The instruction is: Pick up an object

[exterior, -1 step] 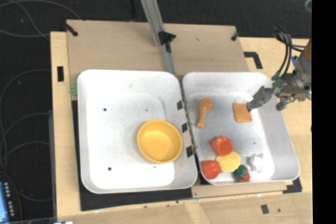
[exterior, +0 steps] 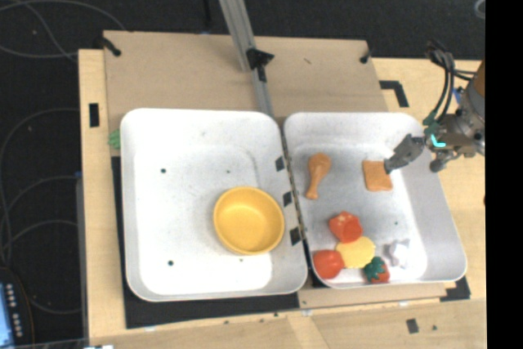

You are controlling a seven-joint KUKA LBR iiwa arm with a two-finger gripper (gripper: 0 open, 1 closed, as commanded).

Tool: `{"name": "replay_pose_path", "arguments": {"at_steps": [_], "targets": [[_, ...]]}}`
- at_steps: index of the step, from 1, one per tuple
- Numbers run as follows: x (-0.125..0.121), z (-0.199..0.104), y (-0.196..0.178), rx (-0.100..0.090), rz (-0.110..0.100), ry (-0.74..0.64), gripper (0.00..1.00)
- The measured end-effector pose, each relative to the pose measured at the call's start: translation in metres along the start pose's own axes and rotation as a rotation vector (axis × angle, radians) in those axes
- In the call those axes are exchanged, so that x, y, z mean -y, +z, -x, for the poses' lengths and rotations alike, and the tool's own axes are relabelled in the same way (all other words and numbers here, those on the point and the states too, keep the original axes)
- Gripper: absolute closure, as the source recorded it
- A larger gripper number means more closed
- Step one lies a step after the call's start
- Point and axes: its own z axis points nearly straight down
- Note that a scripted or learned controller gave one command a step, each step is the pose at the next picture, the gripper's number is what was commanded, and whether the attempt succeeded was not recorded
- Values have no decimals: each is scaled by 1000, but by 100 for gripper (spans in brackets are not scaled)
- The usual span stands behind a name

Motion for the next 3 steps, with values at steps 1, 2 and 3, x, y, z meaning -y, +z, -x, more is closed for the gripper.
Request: {"name": "replay_pose_path", "arguments": {"at_steps": [1, 2, 3], "targets": [[-6, -1, 41, 0, 0, 8, 0], [-10, -7, 100, 2, -7, 6, 0], [-5, -8, 162, 2, -9, 5, 0]]}}
